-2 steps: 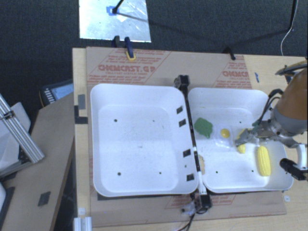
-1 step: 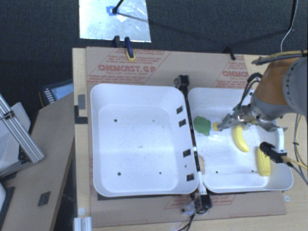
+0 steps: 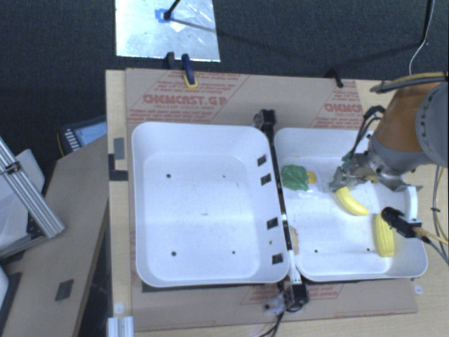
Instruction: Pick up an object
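Two white bins side by side, left bin (image 3: 200,202) bare. Right bin (image 3: 330,251) holding banana (image 3: 350,201) near centre, corn (image 3: 384,235) at 4 o'clock, green toy (image 3: 295,177) at 9 o'clock. Gripper (image 3: 342,180) just above banana's upper end; finger state impossible to tell. Banana probably light, stiff, smooth plastic; best pinched across its middle.

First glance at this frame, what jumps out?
The grey arm with its orange band reaches into the right bin, its tool low by a banana. A corn cob lies nearer that bin's right edge and a green leafy item by the divider. The left bin sits alongside.
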Motion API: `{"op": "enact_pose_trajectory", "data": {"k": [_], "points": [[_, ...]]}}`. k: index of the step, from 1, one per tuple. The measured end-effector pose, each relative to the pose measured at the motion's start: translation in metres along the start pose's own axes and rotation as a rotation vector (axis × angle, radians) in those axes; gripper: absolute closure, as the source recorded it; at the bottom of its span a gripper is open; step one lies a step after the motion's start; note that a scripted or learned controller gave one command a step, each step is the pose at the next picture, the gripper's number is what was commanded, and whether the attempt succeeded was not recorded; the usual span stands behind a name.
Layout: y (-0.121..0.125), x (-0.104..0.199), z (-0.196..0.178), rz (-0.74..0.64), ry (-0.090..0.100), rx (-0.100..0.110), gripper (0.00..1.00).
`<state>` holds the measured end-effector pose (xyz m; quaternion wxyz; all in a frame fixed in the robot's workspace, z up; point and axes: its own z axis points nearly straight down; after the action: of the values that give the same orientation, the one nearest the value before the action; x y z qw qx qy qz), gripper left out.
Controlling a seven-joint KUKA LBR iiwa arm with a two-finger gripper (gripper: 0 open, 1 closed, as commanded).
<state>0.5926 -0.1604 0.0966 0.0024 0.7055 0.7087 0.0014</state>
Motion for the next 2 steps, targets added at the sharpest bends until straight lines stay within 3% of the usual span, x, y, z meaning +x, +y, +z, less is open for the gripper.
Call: {"op": "enact_pose_trajectory", "data": {"k": [1,2], "points": [[-0.05,0.043,0.012,0.002,0.002,0.004,1.0],[-0.021,0.164,-0.095,-0.014,0.007,-0.008,1.0]]}}
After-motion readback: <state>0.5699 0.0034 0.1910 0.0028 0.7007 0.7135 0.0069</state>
